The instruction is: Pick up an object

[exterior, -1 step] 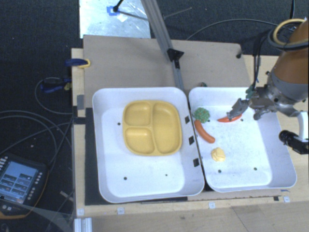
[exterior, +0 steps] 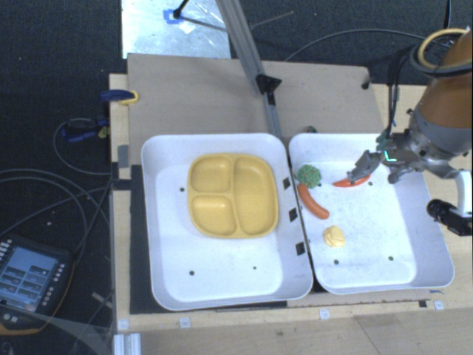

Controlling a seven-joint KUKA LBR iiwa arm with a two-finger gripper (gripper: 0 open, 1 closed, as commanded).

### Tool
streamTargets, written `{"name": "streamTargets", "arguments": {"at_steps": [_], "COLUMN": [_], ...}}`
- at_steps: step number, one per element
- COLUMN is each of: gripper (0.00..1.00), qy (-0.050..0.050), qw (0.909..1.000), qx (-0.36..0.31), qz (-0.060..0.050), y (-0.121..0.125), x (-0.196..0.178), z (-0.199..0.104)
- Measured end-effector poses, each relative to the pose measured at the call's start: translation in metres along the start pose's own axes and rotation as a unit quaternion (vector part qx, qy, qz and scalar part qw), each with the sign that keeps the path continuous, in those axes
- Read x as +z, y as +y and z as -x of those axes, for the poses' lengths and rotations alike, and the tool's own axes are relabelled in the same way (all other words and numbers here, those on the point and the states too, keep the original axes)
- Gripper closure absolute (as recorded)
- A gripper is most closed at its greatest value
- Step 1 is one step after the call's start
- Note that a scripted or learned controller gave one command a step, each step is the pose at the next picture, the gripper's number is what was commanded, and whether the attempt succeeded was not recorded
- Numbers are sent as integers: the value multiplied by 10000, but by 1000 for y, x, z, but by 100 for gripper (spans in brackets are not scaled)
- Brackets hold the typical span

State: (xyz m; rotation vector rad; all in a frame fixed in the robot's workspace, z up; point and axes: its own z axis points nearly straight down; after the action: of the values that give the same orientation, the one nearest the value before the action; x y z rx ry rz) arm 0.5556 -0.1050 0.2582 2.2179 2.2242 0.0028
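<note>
Landmark: the yellow divided plate, lying in the left white bin; all places below are given from it
Right white bin: just beside the plate's bin, on the side away from the plate; holds all the loose items
Gripper: well to the right of the plate, over the upper part of the right white bin, at the end of the grey arm with the orange band
Jaw state: the dark fingers look nearly closed around the right end of the red chilli pepper; whether they truly pinch it or merely rest against it cannot be told from this angle
Red chilli pepper: right of the plate, beyond the broccoli, its left tip pointing back toward the plate
Broccoli floret: just right of the plate's upper corner, near the bin wall
Orange sausage: right of the plate, just below the broccoli, lying aslant
Yellow lump: right of and below the plate's lower corner; kind unclear
Step in hand: judged to be the grasp on the pepper
Doing it well: confirm the pinch sits on the pepper's body, not its thin end; lift straight and slowly so it does not slip
</note>
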Motion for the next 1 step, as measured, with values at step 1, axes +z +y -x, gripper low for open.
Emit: {"name": "streamTargets", "arguments": {"at_steps": [1], "gripper": [0], "qy": [-3], "qw": [10000], "qx": [17], "qz": [-22], "y": [-1], "x": [42], "z": [1]}}
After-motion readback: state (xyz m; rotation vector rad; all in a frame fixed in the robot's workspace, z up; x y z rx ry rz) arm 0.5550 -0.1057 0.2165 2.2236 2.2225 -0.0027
